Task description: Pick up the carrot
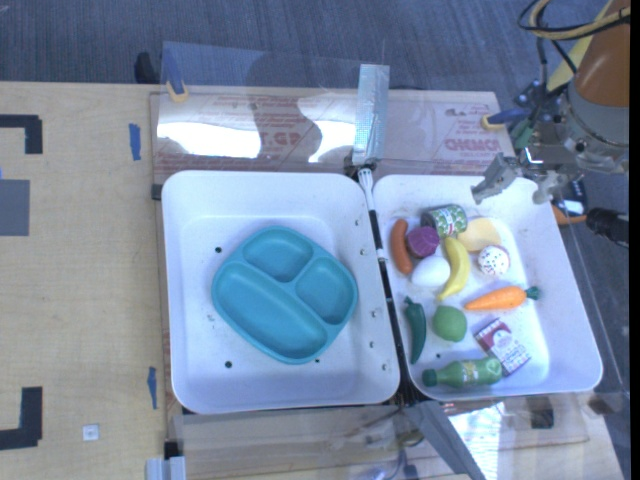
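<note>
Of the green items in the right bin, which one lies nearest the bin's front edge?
The green bottle, lying on its side beside the red-and-white carton. The lime and dark green pepper sit farther back.

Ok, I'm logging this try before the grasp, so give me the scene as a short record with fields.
target: carrot, lying flat in the right bin, orange tip toward the banana
neighbours: white ball above it, green lime to its left, small carton below
gripper: gripper over the right bin's far edge, apart from the carrot
left bin: left bin holds a teal divided plate
</note>
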{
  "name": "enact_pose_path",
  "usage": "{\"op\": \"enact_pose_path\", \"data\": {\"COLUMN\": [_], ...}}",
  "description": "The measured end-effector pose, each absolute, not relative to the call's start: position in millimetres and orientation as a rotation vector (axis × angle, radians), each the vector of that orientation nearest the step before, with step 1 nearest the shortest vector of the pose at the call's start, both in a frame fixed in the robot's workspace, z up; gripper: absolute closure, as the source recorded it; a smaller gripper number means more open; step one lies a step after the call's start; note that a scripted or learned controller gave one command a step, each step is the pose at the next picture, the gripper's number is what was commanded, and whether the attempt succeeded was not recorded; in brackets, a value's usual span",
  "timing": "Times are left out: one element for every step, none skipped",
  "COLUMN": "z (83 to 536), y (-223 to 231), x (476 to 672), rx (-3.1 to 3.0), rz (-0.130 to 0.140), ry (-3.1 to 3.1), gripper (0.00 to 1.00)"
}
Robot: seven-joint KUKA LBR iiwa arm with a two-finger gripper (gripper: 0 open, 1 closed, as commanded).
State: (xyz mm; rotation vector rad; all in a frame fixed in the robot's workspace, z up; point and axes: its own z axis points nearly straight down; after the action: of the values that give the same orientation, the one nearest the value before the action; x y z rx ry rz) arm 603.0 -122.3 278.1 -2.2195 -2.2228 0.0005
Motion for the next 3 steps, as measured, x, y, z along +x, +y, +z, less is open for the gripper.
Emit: {"op": "enact_pose_path", "data": {"z": [109.0,86.3,97.5], "y": [-182.2,-186.1,-186.7], "x": [534.7,531.3,532.6], "rx": [-2.517,-2.464,-2.47], "rz": [0.012,-0.003,-0.008], "ry": [-1.866,-1.949,-1.949], "gripper": [0.0,0.0,1.0]}}
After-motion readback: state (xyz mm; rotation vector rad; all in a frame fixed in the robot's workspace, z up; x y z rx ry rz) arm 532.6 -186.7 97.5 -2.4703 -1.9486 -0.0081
